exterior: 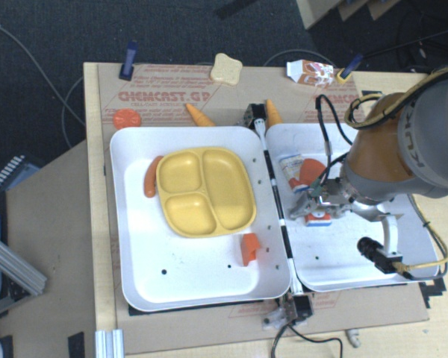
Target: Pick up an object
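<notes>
- You have the tabletop [97, 200] carrying two white bins side by side, and the arm [403, 151] reaches in from the right, bent low over the right bin [336, 271].
- The left bin [198, 271] holds the yellow divided plate [207, 190], with an orange sausage-shaped piece [149, 177] against its left side and a small orange block [249, 249] just beside its lower right corner. None of these is being approached, as far as you can judge.
- The claw [317, 200] sits down inside the right bin, near its left wall, over a small cluster of items.
- That cluster is where your likely target lies: a red-orange lump [311, 170] resting by a clear wrapper or packet [291, 166], with a small red and blue piece [317, 218] just below the claw.
- You cannot tell whether the claw is spread or pressed together; its tips blur into the clutter under them, and nothing is plainly seen between them.
- So treat the reach and descent as done and the grasp as unproven. Nothing is lifted off the bin floor yet.
- What is left, in my judgement: a confirmed pinch on one item, then a lift clear of the bin.
- Loose bits outside the bins, such as the bread-shaped piece [226, 68] at the top edge, play no part here.
</notes>
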Robot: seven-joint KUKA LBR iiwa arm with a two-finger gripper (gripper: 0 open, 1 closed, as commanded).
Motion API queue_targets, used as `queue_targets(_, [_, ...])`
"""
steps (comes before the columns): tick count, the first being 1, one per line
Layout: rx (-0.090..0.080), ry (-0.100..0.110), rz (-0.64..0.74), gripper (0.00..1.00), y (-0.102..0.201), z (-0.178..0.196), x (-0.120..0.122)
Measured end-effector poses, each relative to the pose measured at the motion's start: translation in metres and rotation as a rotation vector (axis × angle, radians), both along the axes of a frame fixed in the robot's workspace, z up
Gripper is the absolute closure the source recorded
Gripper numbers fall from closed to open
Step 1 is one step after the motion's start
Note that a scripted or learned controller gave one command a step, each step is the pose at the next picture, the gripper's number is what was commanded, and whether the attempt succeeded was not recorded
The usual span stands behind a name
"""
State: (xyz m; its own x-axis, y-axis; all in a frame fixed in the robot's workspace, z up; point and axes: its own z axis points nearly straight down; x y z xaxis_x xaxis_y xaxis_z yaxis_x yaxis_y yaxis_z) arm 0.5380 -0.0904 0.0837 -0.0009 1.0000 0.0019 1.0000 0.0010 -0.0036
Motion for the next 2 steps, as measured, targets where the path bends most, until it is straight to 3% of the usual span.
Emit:
queue_targets(1, [-0.001, -0.002, -0.001, 1.0, 0.0, 0.01, 0.0])
queue_targets(2, [-0.001, -0.006, 0.001, 1.0, 0.061, 0.102, 0.047])
